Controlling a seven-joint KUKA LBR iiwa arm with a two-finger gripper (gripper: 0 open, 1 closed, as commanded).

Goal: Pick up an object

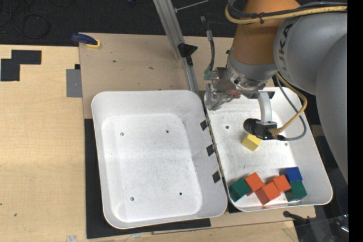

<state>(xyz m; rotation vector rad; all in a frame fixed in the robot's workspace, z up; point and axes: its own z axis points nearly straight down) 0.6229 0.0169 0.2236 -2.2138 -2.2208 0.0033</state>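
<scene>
Matte, square-edged green block [240, 188], orange block [254, 181] and blue block [292, 174] cluster in the right bin [266, 162]; yellow cube [250, 142] sits apart. Hand [217, 96] hovers at its far corner, grip impossible to tell.

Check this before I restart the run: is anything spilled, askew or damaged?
Nothing stands out. Every block lies inside the right bin: the yellow block alone mid-bin, the other blocks bunched at its near edge. No spill or damage shows.
</scene>
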